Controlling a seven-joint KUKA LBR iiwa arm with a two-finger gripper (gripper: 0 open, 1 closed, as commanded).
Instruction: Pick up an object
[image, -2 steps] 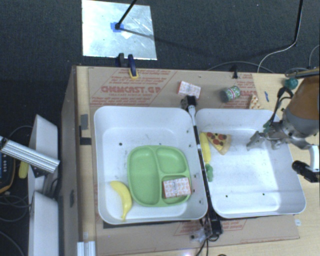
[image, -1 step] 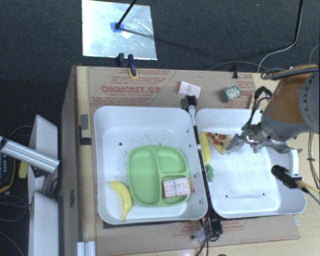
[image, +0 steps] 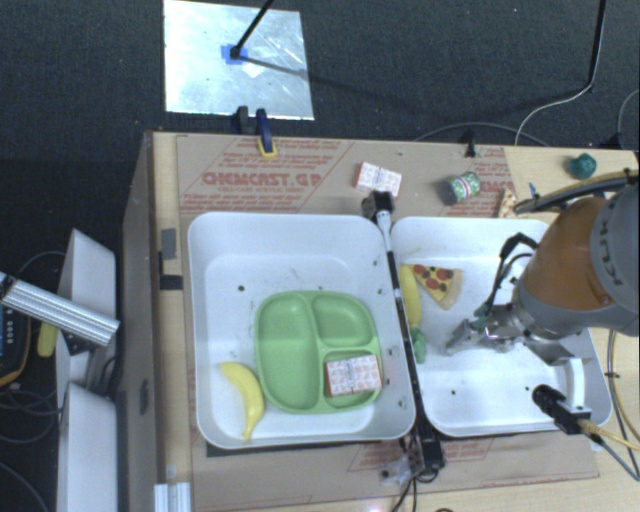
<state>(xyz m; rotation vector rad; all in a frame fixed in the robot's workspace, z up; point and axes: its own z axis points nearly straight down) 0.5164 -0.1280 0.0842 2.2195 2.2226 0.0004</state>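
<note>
Grey metal gripper (image: 462, 338), its grip state impossible to tell, hovers mid-approach in the right bin (image: 500, 415); next, descend onto the pizza slice (image: 437, 281).

Bench (image: 300, 180) w/ brown printed top carries 2 white bins side by side: left bin (image: 215, 270), right bin (image: 470, 415). On bare bench behind bins: small patterned box (image: 378, 179) near middle, green-white can (image: 463, 186) lying to its right, blue-yellow clamp (image: 263, 132) at back edge, teal bit (image: 583, 165) at far right corner. Black clip (image: 379, 207) sits where bins meet at back, cables at front edge
</note>
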